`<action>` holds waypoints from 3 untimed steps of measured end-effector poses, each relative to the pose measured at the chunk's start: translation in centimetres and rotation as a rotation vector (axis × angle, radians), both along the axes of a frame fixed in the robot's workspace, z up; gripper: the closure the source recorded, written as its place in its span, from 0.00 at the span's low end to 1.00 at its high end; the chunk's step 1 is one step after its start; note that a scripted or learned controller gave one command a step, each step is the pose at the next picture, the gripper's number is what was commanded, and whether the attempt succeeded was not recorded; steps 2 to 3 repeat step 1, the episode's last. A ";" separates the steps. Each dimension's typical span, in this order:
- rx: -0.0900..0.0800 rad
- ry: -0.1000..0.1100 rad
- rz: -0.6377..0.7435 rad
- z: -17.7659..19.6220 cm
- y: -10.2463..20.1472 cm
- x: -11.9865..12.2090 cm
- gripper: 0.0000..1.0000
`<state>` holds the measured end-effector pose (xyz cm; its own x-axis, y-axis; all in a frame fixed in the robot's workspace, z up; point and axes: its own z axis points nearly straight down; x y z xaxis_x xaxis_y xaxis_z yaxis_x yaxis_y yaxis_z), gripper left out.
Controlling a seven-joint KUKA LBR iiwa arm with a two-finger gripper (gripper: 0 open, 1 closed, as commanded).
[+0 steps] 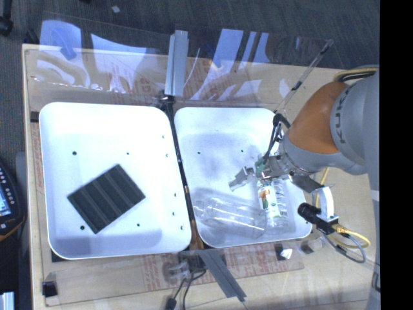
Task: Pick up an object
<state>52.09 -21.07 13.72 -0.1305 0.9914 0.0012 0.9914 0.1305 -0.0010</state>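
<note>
The bench fills most of the frame, its pale top showing around two white bins side by side. The left bin takes the centre-left of the picture and holds a dark ribbed slab, lying flat and turned at a slant in its lower half, apart from every wall. The right bin sits just beside it in the centre, and its lower right part is where I am working. My arm comes in from the right edge, grey with the orange band, and it is cut off by that edge; its bulk covers the right bin's right wall, so I cannot see that side. My gripper hangs low over the right bin's middle-right, a small tangle of metal and cable, and I cannot tell whether my fingers are spread or pressed together, nor whether they touch anything. Just below and right of them lies a small clear bottle with a green and white label, lengthwise toward the lower edge of the frame. To its left lies a clear plastic bottle, so transparent against the white floor that its outline is hard to follow.
</note>
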 end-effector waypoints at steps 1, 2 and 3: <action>0.002 0.002 0.112 -1.5 0.2 -0.2 0.00; 0.002 0.002 0.112 -1.5 0.2 -0.2 0.00; 0.002 0.002 0.112 -1.5 0.2 -0.2 0.00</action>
